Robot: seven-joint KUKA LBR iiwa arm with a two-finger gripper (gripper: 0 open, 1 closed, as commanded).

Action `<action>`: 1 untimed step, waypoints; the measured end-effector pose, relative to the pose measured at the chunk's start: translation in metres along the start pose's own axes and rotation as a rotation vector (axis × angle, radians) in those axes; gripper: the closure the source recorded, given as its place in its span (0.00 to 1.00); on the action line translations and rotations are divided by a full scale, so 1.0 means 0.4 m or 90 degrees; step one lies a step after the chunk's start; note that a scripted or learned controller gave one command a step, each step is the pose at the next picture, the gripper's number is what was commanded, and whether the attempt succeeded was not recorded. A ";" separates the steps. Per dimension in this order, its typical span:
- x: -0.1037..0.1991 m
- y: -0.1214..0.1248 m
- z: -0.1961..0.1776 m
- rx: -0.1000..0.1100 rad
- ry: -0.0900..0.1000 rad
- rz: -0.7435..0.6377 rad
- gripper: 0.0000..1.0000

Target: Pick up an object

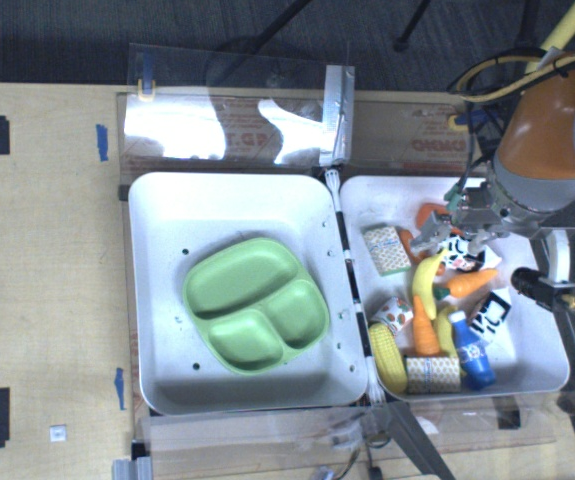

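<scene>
A green three-compartment plastic tray (256, 304) is held in the left shallow white bin (157, 268). A yellow banana (425, 277), orange carrot (424, 330) and blue bottle (471, 352) are crowded in the right white bin (542, 363), under the end effector (454, 230), whose opening cannot be told.

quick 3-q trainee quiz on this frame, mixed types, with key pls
1. True or false: the green divided tray lies in the right bin.
2. Which item lies nearest the bottom-left corner of the right bin? A) corn cob B) blue bottle C) banana
3. Fill in: the gripper hovers over the ___ bin.

Key: 1 false, it lies in the left bin; 2 A; 3 right.
</scene>
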State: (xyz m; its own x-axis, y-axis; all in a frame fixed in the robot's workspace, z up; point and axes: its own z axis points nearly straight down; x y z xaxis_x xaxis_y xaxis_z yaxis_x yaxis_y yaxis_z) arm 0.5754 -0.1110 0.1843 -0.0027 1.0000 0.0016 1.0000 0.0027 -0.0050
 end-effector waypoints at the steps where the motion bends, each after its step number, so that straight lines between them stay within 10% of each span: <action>1: -0.029 -0.098 0.081 0.000 0.000 -0.157 0.00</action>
State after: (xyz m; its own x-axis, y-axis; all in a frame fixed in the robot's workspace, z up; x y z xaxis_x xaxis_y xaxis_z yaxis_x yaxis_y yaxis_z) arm 0.5361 -0.1227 0.1522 -0.2468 0.9691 0.0030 0.9690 0.2468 -0.0046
